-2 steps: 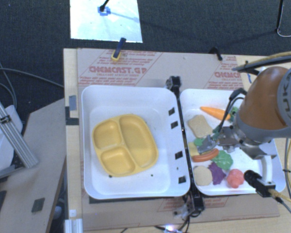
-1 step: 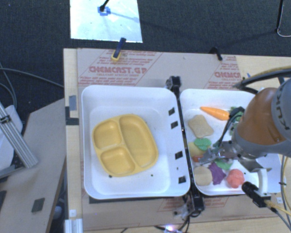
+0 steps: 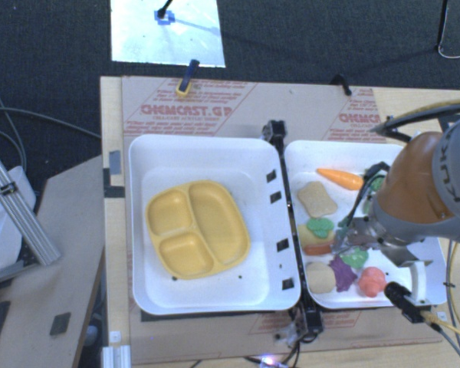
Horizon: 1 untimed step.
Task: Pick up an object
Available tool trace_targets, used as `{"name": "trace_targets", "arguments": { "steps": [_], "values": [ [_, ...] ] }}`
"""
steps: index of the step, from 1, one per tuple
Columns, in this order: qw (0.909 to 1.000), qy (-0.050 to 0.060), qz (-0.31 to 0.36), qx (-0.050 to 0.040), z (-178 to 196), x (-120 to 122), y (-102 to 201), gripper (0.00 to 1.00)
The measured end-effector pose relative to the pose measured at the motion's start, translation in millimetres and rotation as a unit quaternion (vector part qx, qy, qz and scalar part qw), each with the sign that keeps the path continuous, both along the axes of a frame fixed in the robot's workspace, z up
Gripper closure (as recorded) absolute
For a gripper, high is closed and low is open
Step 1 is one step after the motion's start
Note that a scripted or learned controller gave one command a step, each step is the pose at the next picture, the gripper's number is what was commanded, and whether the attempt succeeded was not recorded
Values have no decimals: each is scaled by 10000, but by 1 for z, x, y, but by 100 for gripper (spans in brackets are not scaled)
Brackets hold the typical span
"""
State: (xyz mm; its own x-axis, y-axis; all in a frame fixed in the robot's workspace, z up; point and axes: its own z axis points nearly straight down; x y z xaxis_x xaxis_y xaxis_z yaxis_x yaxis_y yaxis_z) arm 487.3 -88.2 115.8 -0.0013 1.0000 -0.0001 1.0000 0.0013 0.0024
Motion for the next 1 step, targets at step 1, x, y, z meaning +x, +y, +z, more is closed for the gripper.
{"name": "trace_targets", "arguments": {
  "steps": [1],
  "values": [
    [10000,-49,44,5,121,2,52,100]
  ]
}}
